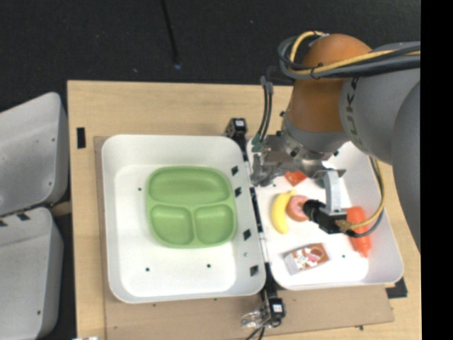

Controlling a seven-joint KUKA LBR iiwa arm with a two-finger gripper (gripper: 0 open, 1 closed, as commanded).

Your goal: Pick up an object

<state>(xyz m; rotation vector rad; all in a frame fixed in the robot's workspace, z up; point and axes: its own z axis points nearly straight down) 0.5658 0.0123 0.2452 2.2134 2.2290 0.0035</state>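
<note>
Pincer [272, 167] above the right bin's [382, 264] 10 o'clock corner, its opening impossible to judge; banana [281, 213] lies toward 5 o'clock. Descending here risks striking the bin wall.

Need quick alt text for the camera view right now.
The grey arm reaches from the right over the right bin, which holds a banana, a small packet and orange pieces. The left bin holds a green divided plate.

Robot lab, wooden bench [177, 94], paired white bins [117, 190], cabled arm [368, 98]
</note>
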